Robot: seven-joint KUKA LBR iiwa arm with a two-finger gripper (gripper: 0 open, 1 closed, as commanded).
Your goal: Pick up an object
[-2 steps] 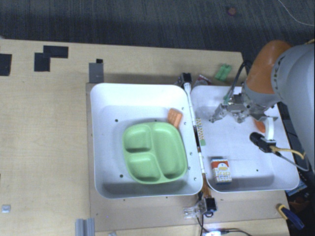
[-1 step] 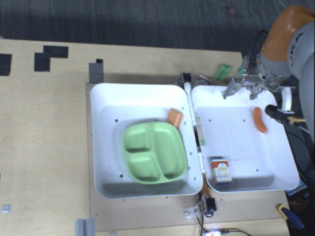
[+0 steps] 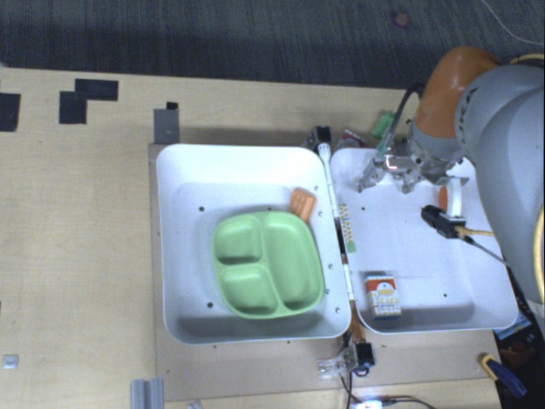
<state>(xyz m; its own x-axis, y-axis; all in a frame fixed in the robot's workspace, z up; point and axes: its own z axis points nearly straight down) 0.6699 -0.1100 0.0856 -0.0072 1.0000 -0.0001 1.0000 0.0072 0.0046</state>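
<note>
Gripper (image 3: 387,177), finger state indiscernible, hovers in right bin (image 3: 400,237), with 1 red box (image 3: 384,296) well toward the near wall, the likeliest pick.

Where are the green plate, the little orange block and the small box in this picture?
green plate (image 3: 294,267): camera view, on its large right compartment.
orange block (image 3: 302,201): camera view, on its top face.
small box (image 3: 384,296): camera view, on its printed top.

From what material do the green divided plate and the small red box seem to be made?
Green divided plate: probably moulded plastic, matte to slightly glossy; even colour, rounded compartments. Small red box: likely printed cardboard; straight edges, flat faces, red and white print. Too small to be certain.
</note>
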